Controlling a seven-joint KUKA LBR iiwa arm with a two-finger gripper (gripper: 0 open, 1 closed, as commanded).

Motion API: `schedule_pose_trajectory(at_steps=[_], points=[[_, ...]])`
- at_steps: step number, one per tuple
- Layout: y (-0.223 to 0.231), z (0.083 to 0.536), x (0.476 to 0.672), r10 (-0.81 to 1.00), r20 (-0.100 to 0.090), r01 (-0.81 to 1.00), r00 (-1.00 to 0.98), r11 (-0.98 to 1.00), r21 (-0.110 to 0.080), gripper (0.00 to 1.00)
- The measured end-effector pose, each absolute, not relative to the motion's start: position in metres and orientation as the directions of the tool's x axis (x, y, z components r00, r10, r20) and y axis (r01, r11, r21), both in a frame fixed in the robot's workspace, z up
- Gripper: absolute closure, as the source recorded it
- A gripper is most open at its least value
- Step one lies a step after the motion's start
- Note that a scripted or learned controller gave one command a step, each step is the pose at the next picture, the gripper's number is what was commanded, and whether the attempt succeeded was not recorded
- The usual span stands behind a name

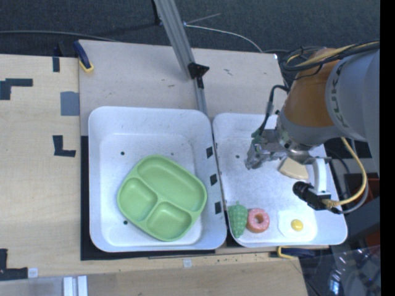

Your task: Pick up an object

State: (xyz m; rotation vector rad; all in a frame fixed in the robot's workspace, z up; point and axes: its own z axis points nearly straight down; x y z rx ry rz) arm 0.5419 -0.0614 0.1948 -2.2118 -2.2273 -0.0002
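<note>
1. The gripper (258, 156) hangs over the upper middle of the right bin (231, 131), pointing down at bare floor. Its dark fingers blur into one mass, so I cannot tell whether they are spread or pressed together; nothing shows between them.
2. Just to its right, partly under the wrist, lies a pale tan wedge (292, 168), near the bin's right edge. It is the closest thing to the gripper.
3. Along the bin's bottom edge sit three more candidates: a green knobbly piece (237, 219) in the bottom-left corner, a pink ringed doughnut (257, 220) touching or just beside it, and a fried egg (297, 226), white with a yellow yolk, toward the bottom-right corner.
4. The left bin (99, 165) carries a green divided plate (162, 197) in its lower middle, well apart from the gripper.
5. Risks, as I judge them:
   - Descending where it hangs now would close on bare floor, as no object lies beneath it.
   - The wedge is low and half hidden by the arm; a grasp may slide off it.
   - The green piece and doughnut crowd the corner walls, so a finger could strike the rim or nudge one into the other.
</note>
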Motion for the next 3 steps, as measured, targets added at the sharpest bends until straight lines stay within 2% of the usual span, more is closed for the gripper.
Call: schedule_pose_trajectory(at_steps=[2,3], points=[[0.038,0.197,0.583,1.0,0.001,1.0,-0.007,0.007,0.0,1.0],[0.09,0.226,0.597,1.0,0.002,1.0,-0.008,0.008,0.002,1.0]])
